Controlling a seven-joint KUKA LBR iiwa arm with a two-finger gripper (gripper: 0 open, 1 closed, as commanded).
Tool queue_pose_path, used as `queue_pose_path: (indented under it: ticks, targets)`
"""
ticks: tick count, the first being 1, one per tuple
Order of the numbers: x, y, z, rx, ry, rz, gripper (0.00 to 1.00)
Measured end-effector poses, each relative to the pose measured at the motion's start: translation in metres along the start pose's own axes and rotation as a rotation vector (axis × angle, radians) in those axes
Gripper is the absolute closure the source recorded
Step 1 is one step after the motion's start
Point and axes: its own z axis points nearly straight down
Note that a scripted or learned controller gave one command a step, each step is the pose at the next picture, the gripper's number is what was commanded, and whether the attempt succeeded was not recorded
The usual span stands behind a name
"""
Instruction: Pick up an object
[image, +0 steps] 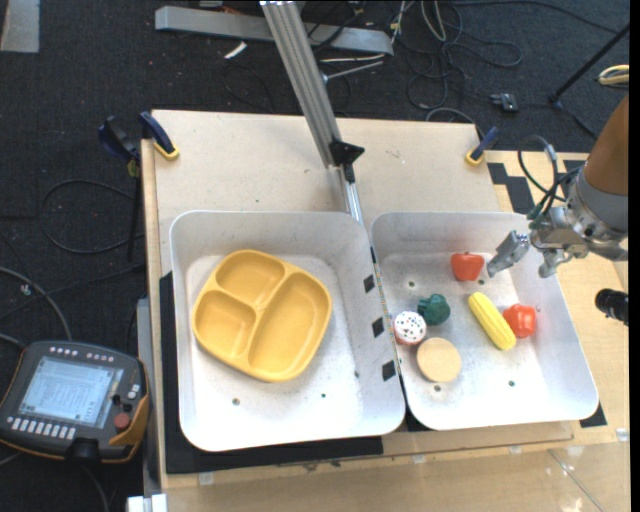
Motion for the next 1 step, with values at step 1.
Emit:
queue_pose_path:
  ticks: [1]
  targets:
    - [0.0003,0.0007,-0.0101,-0.002,-0.001,-0.004,1.00]
